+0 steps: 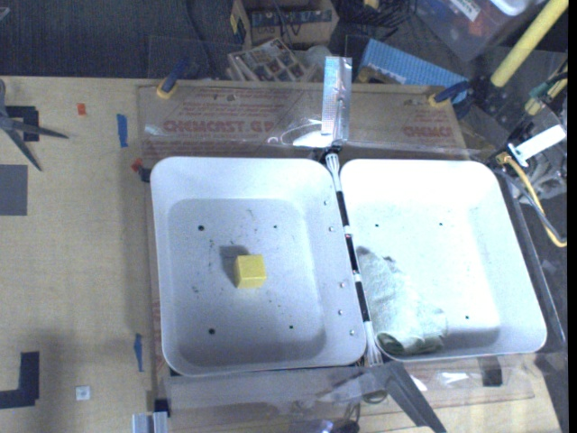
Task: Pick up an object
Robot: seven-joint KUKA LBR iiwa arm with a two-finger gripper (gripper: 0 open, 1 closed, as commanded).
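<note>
On the tan bench, one white bin holds a yellow block, its neighbour a cloth.

"CHEMCAST" on clear sheet behind bins

Yellow block open all round; rolled cloth hugs divider (right bin).

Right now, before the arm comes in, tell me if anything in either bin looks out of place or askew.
The crumpled white-grey cloth in the right white bin lies bunched against the divider, its lower end rolled up against the bin's front rim. The small yellow cube in the left white bin sits flat near the middle, slightly turned. Nothing looks spilled or broken.
</note>
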